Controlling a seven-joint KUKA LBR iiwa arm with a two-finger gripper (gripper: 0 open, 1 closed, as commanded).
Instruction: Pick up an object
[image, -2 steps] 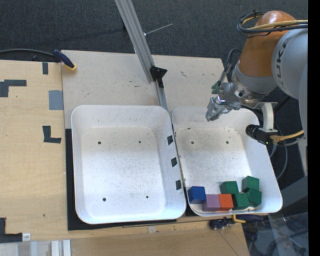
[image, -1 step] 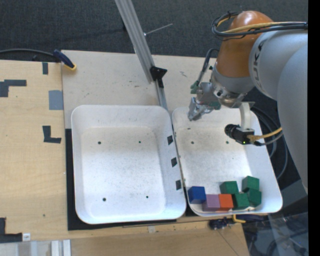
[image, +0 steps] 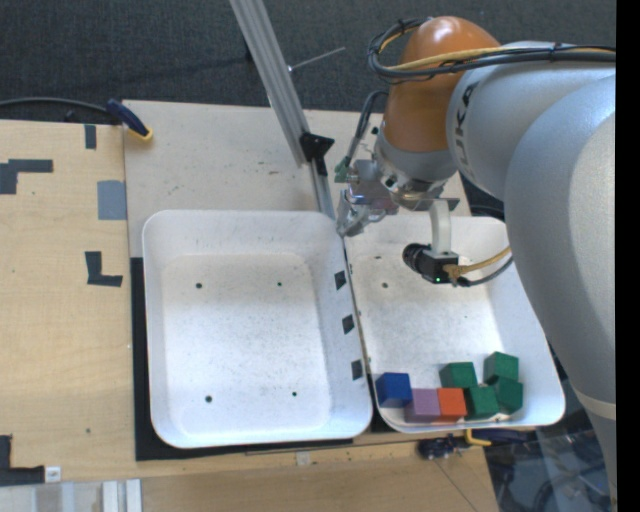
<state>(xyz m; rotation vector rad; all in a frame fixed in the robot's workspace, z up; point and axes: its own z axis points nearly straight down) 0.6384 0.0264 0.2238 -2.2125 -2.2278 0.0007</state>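
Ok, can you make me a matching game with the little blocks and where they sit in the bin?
Things:
1. small blue cube
2. small purple cube
3. small orange cube
4. robot's hand

Places:
A. between the purple cube and a green block
B. leftmost in the row of blocks
C. up at the divide between the two bins
D. between the blue and orange cubes

Pairs: 1-B, 2-D, 3-A, 4-C
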